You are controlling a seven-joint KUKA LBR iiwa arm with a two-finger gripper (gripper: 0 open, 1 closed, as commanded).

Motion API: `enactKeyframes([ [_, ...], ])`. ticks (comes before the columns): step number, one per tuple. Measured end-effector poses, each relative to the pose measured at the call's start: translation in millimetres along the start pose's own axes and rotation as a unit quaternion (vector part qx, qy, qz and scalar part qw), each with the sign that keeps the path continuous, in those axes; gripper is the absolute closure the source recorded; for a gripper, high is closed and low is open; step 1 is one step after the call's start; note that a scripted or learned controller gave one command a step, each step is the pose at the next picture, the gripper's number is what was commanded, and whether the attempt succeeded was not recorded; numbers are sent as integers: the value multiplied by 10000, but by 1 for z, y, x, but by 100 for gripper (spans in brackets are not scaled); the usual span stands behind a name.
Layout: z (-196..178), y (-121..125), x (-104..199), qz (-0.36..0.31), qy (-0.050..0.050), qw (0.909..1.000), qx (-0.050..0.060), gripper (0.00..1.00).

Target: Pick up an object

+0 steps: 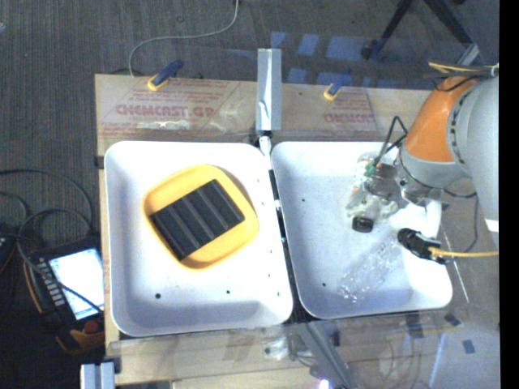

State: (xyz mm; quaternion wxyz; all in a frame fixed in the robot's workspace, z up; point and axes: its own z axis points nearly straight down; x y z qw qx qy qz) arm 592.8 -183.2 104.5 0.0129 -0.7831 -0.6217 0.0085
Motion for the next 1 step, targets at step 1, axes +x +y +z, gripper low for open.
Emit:
enactKeyframes([
  [1, -54, 22, 28, -203, -45, 9998, 38, 100],
])
